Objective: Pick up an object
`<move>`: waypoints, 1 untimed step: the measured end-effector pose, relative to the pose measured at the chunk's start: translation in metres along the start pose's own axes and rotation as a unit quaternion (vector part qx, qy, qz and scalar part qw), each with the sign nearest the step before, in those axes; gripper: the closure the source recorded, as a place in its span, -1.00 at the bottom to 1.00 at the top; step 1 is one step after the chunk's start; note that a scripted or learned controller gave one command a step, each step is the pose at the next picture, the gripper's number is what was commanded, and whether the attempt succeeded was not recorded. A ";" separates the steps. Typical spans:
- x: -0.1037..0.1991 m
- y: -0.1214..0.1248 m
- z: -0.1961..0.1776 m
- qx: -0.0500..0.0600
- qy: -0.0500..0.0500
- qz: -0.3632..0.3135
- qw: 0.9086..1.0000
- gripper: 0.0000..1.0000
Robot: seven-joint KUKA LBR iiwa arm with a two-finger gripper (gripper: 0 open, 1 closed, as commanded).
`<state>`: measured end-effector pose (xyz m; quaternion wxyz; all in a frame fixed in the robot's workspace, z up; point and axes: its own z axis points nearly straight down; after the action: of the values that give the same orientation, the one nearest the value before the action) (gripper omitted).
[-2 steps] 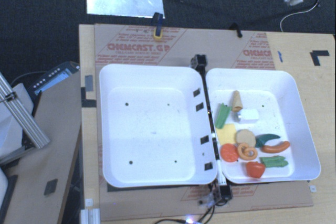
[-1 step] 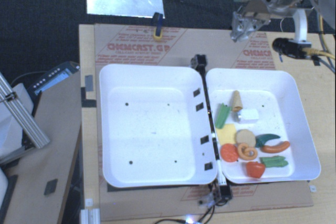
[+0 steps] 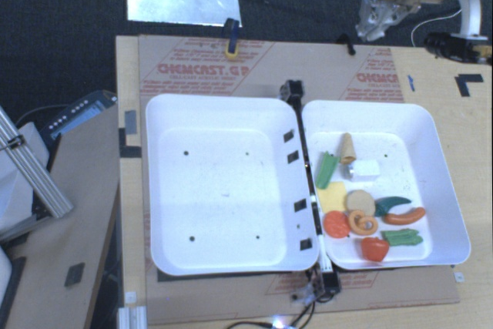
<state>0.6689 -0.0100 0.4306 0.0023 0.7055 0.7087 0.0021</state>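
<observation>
Hand (image 3: 375, 18) is parked high past the far edge of the tabletop (image 3: 254, 62), near its far-right corner, well clear of both bins; can't tell from this angle whether it's apart or together, and nothing visible in it. All the candidates sit in the right bin (image 3: 443, 166), clustered toward its near-left part next to the divider; left bin (image 3: 223, 189) has nothing to go for. So the whole move is: come toward the near edge and down, with barely any sideways shift, since the pile lies almost straight in line below the hand. Closest to the hand is the cone (image 3: 347, 147), long axis running far-to-near, touching the white block (image 3: 365, 169) just beside it. Green pod (image 3: 326, 170) lies along the divider, tilted. Further toward the near edge: yellow piece (image 3: 333, 199), tan disc (image 3: 360, 202), orange ring (image 3: 363, 223), tomato (image 3: 336, 224), sausage (image 3: 404, 216) lying crosswise, red pepper (image 3: 375, 249). My read: the sausage or the red pepper are the least crowded, easier than the packed middle where neighbours would block a clean close.
</observation>
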 end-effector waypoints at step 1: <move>-0.024 0.000 -0.042 0.000 0.000 0.002 1.000 1.00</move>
<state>0.6687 -0.0337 0.4722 0.0027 0.7071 0.7071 0.0020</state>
